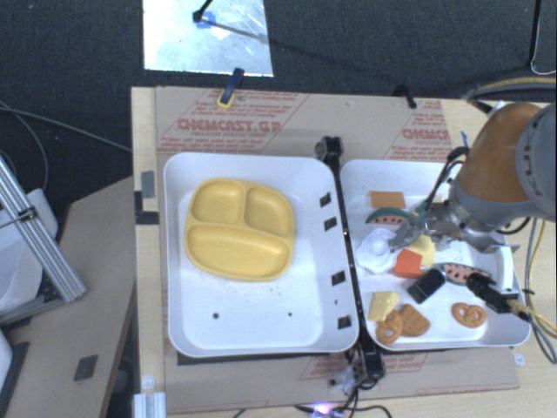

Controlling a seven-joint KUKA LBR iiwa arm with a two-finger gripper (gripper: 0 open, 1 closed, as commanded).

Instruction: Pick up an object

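Tool [416, 230] hung low over the right bin [503, 333], jaw state indiscernible, beside the watermelon slice [385, 218] and orange block [407, 264]; toys crowded it. The left bin [252, 333] held a yellow tray [239, 229].

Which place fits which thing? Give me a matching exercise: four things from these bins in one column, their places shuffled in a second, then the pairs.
Things:
1. yellow divided plate
2. watermelon slice
3. black block
4. lone pretzel

Places:
A. right bin, near its front right corner
B. left bin, lying alone
C. right bin, just left of the gripper
D. right bin, just in front of the orange block

Pairs: 1-B, 2-C, 3-D, 4-A
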